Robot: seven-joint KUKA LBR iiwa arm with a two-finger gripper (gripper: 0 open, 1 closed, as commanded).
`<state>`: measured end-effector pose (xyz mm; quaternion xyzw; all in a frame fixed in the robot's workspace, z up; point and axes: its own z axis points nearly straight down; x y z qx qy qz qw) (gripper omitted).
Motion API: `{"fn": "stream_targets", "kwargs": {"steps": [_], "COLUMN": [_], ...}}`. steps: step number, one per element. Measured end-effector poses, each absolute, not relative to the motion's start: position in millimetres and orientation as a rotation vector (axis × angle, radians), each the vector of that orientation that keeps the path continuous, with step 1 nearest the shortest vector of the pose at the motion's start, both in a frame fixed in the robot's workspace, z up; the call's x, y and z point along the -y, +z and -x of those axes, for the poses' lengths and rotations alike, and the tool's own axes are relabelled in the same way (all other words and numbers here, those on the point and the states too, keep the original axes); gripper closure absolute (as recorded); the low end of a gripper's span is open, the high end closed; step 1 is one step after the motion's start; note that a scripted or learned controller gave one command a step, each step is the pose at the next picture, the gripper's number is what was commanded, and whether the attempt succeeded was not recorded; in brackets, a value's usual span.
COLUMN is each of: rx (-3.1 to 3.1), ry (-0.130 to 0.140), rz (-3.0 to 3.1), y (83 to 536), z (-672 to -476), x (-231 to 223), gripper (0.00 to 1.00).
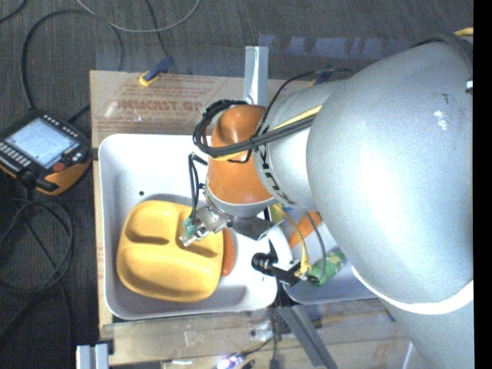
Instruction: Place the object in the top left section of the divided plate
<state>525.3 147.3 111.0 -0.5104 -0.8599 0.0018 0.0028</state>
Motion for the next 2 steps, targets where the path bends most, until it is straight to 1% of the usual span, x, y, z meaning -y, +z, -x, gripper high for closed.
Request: {"fn": "stream_targets", "kwargs": {"steps": [1,2], "rx": [2.89,2.983], "ry": [0.012,0.004], "rz": [1.197,0.98], "y": [113.1,132.0], "z": [-610.3,-574.6], "x": [-148.8,-173.1], "gripper": [1.0,1.0]}}
